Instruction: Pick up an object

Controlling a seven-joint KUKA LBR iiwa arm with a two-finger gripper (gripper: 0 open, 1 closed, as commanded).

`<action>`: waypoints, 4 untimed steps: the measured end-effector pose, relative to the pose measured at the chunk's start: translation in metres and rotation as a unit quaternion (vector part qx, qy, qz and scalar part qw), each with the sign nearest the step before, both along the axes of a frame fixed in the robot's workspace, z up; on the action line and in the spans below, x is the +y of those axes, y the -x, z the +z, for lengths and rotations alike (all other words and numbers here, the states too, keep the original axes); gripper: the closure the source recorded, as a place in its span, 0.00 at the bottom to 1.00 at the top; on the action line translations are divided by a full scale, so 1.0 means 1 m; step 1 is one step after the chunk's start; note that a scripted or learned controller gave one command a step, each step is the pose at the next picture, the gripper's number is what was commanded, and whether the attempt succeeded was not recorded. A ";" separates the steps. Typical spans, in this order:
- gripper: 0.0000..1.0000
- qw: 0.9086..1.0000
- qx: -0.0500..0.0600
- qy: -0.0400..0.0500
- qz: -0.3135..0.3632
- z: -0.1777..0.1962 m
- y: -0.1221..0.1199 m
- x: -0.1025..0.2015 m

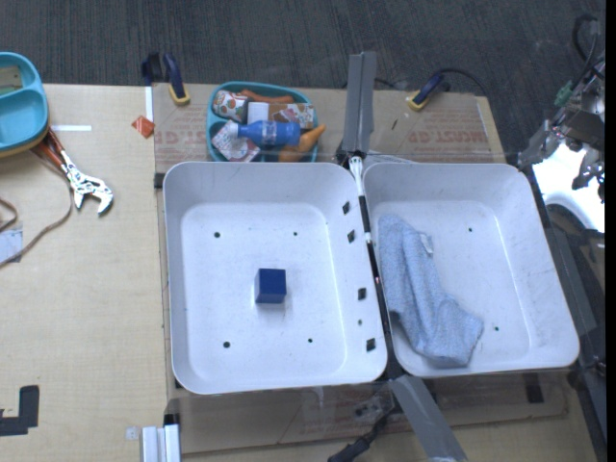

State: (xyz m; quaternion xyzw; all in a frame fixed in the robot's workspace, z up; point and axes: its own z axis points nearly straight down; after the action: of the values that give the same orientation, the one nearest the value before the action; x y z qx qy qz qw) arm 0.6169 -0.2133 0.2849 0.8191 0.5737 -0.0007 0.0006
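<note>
We find the blue block (271,285) on the floor of the left bin (178,258), a little toward 6 o'clock of that bin's centre, flat on one face, apart from every wall. The grey cloth (423,296) lies in the right bin (525,258), crumpled in a long strip. It runs from near the bin's 11 o'clock corner down to its 6 o'clock edge, close along the wall that meets the left bin. The block thus sits in the bin farther from the arm's side at 3 o'clock, with the cloth between the two. We cannot tell how the jaws stand or whether they have hold of anything, so we cannot place the block against them. At the 3 o'clock edge of the view we see a tangle of cables and hardware (580,128), too unclear to read as any pose. On the desk (87,306), at 12 o'clock of the left bin, stands a teal bowl (219,99) heaped with small items. A wrench (89,191) lies toward 10 o'clock, well apart from both bins.
</note>
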 end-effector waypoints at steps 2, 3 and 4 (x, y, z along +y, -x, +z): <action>0.00 0.997 0.001 -0.001 0.071 -0.119 -0.041 0.048; 0.00 0.998 0.001 -0.001 0.057 -0.082 0.008 0.051; 0.00 0.998 0.000 -0.001 -0.060 -0.193 0.039 0.101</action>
State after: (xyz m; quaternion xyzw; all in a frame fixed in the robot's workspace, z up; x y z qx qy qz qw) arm 0.5775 -0.1126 0.0922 0.8520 0.5236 -0.0003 -0.0002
